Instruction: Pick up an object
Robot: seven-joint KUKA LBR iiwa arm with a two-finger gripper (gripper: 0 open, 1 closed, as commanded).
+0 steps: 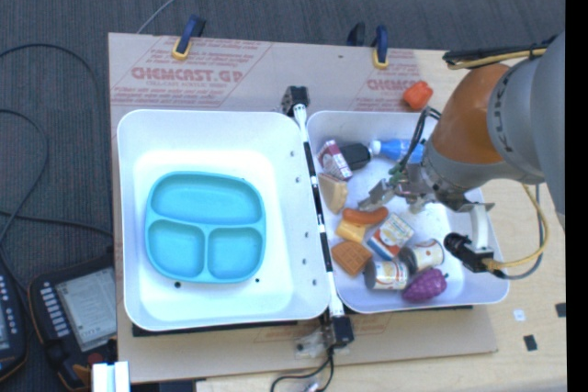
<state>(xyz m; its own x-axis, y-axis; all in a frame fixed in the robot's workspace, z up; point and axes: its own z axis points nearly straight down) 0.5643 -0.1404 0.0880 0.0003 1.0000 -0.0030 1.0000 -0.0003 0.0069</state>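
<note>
Camera view showed the gripper (393,189) hanging over the right bin (478,294), its opening unclear, toy hot dog (363,218) just below-left.

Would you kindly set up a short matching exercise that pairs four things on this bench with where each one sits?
Things:
1. blue divided tray
2. purple grape bunch
3. orange cap-like piece
4. claw

Places:
A. on the brown board beyond the bins, outside both
B. near corner of the right bin
C. in the left bin
D. over the middle of the right bin, above the jumbled items

Pairs: 1-C, 2-B, 3-A, 4-D
</note>
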